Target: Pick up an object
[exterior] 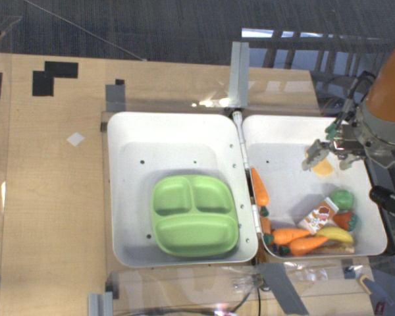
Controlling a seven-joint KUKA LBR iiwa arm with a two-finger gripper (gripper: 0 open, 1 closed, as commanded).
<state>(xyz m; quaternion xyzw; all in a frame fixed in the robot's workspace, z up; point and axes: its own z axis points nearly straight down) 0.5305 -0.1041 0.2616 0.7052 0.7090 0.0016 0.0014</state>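
1. While the arm [390,101] reached in from the right edge of the frame, its gripper [330,156] hung over the upper part of the right bin [283,137].
2. Its two fingers [314,154] were spread apart, one to the left and one to the right, and nothing sat between them.
3. Just below the gripper lay a small orange-yellow piece [323,169] on the bin floor, apart from the fingertips.
4. Down in the lower right of the frame the toys crowded together: a carrot [259,187] along the bin's left wall, two more carrots [301,240] lying flat, a banana [336,234], a small carton [318,216] and a green vegetable [342,199].
5. Over in the left bin [138,150], a green divided plate [195,214] rested toward the bottom centre of the frame.
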